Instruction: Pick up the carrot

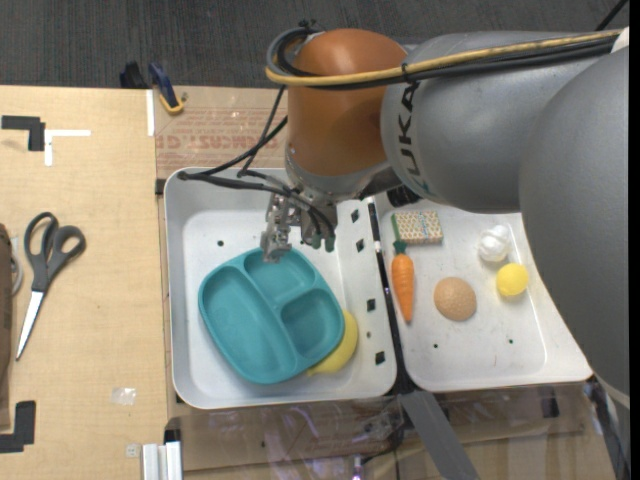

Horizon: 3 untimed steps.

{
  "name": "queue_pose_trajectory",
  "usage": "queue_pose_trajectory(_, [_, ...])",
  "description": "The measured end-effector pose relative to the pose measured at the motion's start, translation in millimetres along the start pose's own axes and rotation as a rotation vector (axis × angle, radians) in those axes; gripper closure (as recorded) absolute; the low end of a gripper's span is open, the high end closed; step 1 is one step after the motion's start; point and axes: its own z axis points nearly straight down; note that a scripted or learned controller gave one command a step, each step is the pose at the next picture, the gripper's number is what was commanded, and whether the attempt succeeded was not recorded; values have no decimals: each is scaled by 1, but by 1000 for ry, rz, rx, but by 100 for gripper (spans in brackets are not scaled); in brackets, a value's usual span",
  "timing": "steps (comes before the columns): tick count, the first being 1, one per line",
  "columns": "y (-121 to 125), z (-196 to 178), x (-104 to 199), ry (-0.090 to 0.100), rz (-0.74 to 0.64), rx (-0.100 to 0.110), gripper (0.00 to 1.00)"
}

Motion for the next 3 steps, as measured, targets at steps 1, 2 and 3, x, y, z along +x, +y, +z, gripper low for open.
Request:
queue_pose_trajectory(1, [0, -10, -1, -4, -2, 0, 100])
queue_pose_trajectory(2, [-7, -23, 41, 5, 288, 2, 100])
queue_pose_trajectory(3, [10, -39, 67, 6, 319, 2, 100])
